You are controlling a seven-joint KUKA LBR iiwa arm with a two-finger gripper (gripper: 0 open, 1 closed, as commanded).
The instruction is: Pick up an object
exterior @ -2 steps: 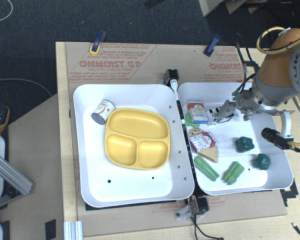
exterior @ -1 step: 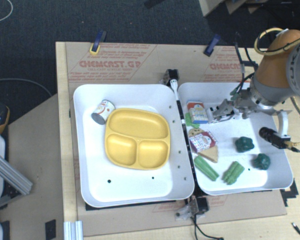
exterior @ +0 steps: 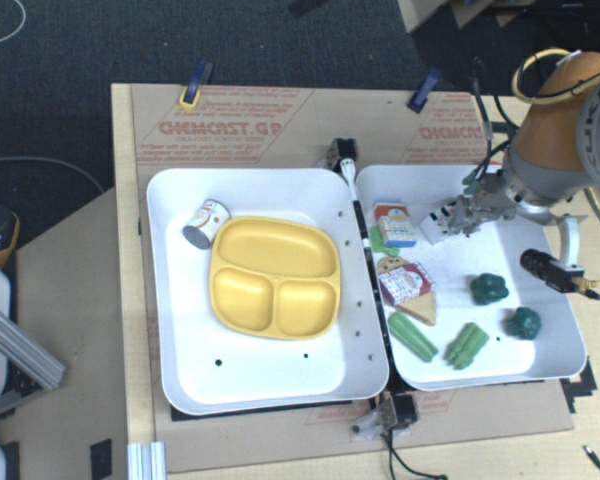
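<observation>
My gripper (exterior: 448, 220) hangs low over the back part of the right bin (exterior: 570, 358), reaching in from the right. Just left of it lies a small white carton with blue and red print (exterior: 393, 222). In front of that are a red-and-white packet (exterior: 404, 282) and a tan wedge (exterior: 420, 309). A long green vegetable (exterior: 412, 336) and a green bundle (exterior: 467, 346) lie near the front wall. Two dark green clumps (exterior: 488, 288) (exterior: 525, 322) sit at the right. Nothing visibly hangs from the gripper.
The left bin (exterior: 180, 298) holds a yellow divided plate (exterior: 275, 276) and a small tipped-over can (exterior: 204, 223) at its back left. A black divider strip (exterior: 360, 238) runs between the bins. Bare floor lies mid-right in the right bin.
</observation>
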